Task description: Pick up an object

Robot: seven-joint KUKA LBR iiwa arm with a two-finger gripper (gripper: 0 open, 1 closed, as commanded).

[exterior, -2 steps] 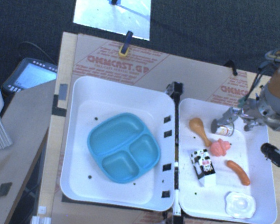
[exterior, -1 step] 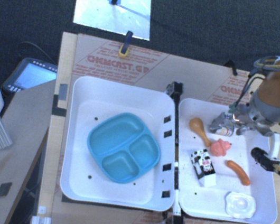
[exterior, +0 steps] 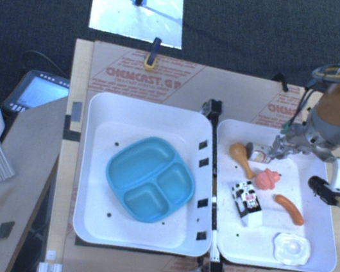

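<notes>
your gripper (exterior: 276,151) sits low in the far part of the right bin (exterior: 324,257), its tip down at the bin floor. how far the claw stands open cannot be told from this angle, and no object can be seen in it. just left of the tip lies a small pale item (exterior: 258,155), too blurred to name, which looks to be touching or nearly touching the claw. beside that rests a tan drumstick-shaped toy (exterior: 242,156), angled toward the bin's middle. nearer you, a pink toy (exterior: 268,179) lies just below the tip, apart from it. further out you have a black-and-white carton (exterior: 246,201), an orange sausage (exterior: 290,209) and a white fried-egg piece (exterior: 291,247) at the near corner. the left bin (exterior: 86,221) holds a blue divided plate (exterior: 149,178).
</notes>
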